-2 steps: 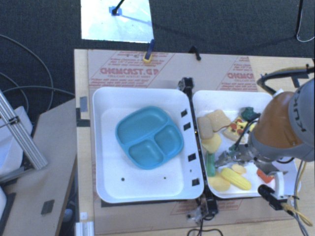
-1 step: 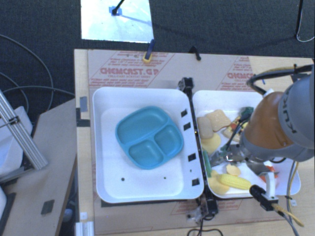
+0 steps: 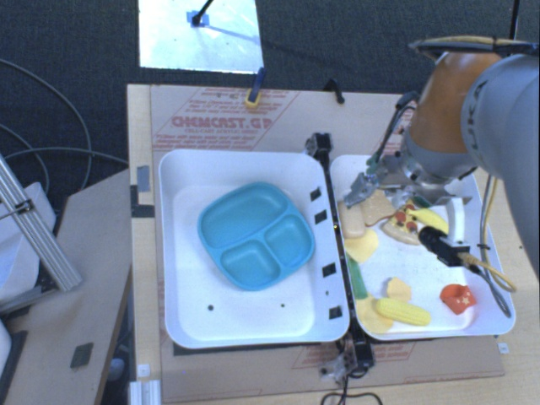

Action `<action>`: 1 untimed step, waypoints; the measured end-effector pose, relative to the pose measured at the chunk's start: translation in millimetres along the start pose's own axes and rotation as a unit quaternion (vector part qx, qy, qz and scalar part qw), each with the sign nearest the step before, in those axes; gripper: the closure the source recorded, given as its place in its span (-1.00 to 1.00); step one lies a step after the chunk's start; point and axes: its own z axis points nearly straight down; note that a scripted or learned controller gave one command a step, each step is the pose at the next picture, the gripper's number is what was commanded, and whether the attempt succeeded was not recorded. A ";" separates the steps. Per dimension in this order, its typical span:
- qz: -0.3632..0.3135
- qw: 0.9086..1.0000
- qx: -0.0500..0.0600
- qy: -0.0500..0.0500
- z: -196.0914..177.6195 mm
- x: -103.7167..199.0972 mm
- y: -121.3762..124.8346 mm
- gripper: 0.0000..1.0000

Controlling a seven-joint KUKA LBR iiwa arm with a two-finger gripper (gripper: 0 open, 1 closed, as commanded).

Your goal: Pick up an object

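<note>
My gripper (image 3: 361, 191) hangs over the far left part of the right bin (image 3: 485, 327), just above a tan bread-like piece (image 3: 353, 224). Close by lie a yellow flat piece (image 3: 364, 247), a pizza-like slice with red dots (image 3: 402, 224) and a yellow banana-like piece (image 3: 431, 219). Nearer the front are a green piece (image 3: 358, 282), a corn cob (image 3: 402, 311), a small yellow chunk (image 3: 398, 289) and a red tomato-like piece (image 3: 456, 297). The grey and orange arm (image 3: 460, 108) hides the bin's far right corner.
The left bin (image 3: 181, 310) holds a blue three-compartment plate (image 3: 256, 234). A black divider with clips (image 3: 331, 226) runs between the two bins. A shiny square sheet (image 3: 199, 24) lies beyond the bench.
</note>
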 end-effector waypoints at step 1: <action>0.008 1.000 0.007 -0.002 10.8 -86.6 41.9 -1.00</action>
